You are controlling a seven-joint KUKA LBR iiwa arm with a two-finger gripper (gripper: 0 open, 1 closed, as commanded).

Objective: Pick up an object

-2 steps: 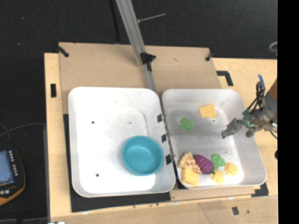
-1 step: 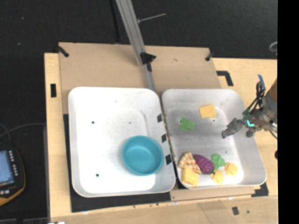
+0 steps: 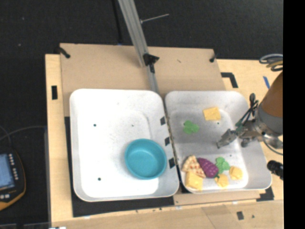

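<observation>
Objects for picking lie in the right-hand bin, the landmark for everything that follows. Near the middle of this bin's far half sits a flat yellow block, and to the left of it, closer to the bin's left wall, a small green piece. Along the bin's near edge is a tight cluster: a waffle-patterned piece, a purple bunch of grapes touching it, a green leafy piece, a pale yellow wedge and two small yellow-orange bits. The gripper hangs over the bin's right-hand middle, above bare floor between the yellow block and the near cluster, apart from both. Its dark fingers point toward the bin's left; whether they are spread or closed cannot be told, and nothing is visible between them. The arm, with its orange band, reaches in over the bin's right wall. Beside the bin's left wall lies the second white bin, holding a turquoise bowl in its near corner next to the dividing wall.
</observation>
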